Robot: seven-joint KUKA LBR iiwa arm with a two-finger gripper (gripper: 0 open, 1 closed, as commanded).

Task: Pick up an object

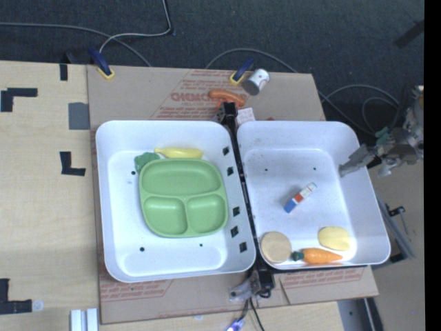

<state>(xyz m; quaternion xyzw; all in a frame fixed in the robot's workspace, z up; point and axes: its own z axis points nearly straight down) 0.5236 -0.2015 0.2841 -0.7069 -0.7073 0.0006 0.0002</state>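
Two white bins (110,185) sit side by side; the gripper (358,158), whose state is unreadable, should descend centred over the red-white-blue block (300,198), clear of neighbours.

1. Even overhead light — the white bins (110,185) glare almost blown out.
2. Soft, short shadows inside the bin walls.
3. Dark carpet (289,19) is murky; the whole view is slightly blurred.
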